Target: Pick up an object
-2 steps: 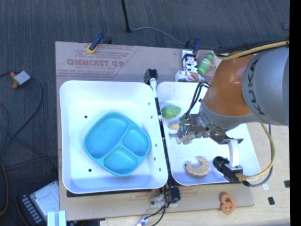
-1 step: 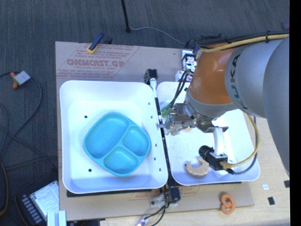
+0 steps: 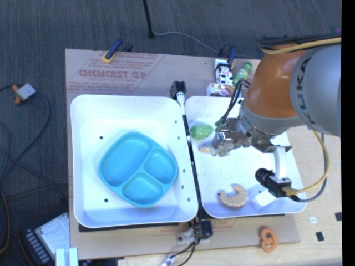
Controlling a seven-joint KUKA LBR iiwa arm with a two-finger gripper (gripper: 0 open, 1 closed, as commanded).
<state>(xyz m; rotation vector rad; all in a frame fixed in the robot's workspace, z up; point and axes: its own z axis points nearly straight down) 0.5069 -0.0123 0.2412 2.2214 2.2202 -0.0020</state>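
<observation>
While pincer (image 3: 222, 144) hovers, green lump (image 3: 201, 131) lies beside

Even overhead light, soft focus

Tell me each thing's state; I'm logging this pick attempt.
Blue divided plate: upright in the left bin, compartments bare.
Green object: resting in the right bin, beside the gripper.
Tan curved piece: lying loose near the right bin's front.
</observation>
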